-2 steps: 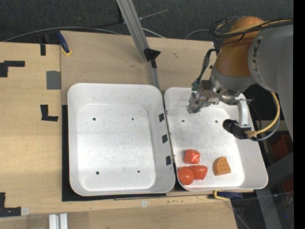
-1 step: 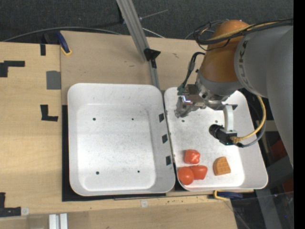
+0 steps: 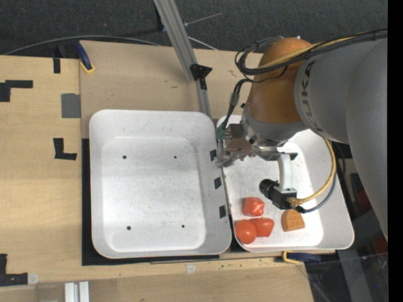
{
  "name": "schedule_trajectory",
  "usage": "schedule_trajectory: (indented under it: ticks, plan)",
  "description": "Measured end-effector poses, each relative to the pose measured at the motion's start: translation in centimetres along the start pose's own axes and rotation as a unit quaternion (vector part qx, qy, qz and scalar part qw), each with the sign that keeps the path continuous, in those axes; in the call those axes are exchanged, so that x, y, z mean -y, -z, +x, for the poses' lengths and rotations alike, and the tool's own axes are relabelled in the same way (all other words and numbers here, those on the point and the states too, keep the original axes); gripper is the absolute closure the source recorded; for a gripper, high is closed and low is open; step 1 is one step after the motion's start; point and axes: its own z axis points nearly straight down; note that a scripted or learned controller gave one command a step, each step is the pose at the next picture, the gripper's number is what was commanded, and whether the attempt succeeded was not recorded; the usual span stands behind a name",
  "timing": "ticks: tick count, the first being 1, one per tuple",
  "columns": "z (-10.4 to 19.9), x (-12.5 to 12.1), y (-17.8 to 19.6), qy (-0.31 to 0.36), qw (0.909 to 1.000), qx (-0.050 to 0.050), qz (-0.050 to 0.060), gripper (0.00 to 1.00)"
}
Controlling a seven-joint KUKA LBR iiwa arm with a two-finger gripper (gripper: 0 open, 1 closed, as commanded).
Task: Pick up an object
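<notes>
Gripper (image 3: 228, 151) low over right bin (image 3: 315, 145), at its left wall; grip state cannot be told. Red objects (image 3: 254, 207), possibly toy food, clustered toward near edge, well apart.

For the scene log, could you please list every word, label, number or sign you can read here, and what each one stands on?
None can be read: no words, numbers or brand marks are legible.
The black tape pieces on the bench are plain shapes, not letters.
The arm shows no legible marking.
</notes>
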Motion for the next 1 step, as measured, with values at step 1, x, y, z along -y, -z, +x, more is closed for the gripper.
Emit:
schedule_trajectory:
  ticks: [1]
  plan:
    - [4.81, 1.58, 1.54, 0.000, 1.0000, 0.000, -0.001, 1.00]
